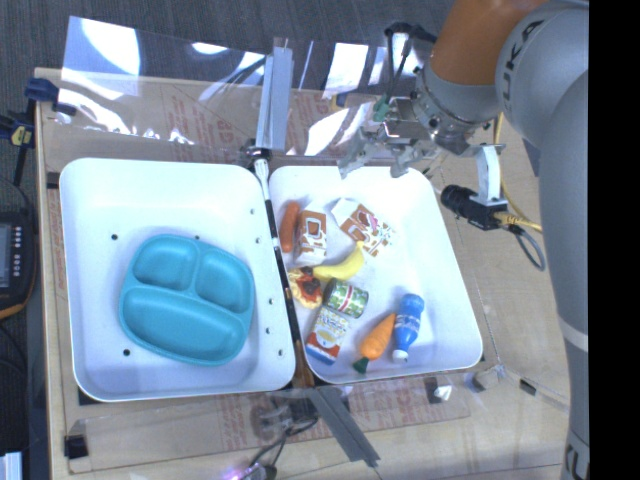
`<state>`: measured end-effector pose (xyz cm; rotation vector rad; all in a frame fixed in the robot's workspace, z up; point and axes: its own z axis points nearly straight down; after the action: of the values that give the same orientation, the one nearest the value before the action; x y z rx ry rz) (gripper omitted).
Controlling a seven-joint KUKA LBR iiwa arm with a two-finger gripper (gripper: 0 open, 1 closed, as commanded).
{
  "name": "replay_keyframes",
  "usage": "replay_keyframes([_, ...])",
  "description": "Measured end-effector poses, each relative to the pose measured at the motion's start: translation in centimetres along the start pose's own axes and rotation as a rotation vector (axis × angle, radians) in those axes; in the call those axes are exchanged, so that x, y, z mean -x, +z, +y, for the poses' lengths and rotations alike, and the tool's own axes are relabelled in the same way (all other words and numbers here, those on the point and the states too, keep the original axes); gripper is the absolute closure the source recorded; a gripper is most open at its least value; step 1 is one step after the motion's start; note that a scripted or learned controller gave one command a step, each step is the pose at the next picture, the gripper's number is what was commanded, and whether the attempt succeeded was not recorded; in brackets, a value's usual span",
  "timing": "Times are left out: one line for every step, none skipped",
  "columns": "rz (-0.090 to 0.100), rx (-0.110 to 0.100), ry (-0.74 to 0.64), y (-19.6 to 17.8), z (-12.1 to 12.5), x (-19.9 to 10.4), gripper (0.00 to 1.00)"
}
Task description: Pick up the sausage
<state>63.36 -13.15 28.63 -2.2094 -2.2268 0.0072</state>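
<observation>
Sausage (288, 227) lies at left wall of right bin (455, 268), beside carton (313, 236); gripper (385, 158) hangs over far edge; cannot tell if clenched; nothing held.

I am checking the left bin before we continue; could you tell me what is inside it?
The left bin holds a blue divided tray with three compartments, all bare. The bin floor beneath the tray is covered, so anything under it cannot be seen.
</observation>
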Motion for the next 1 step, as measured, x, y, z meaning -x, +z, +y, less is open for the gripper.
replay_keyframes([0.0, 0.006, -0.082, 15.58, -9.83, 4.92, 0.0])
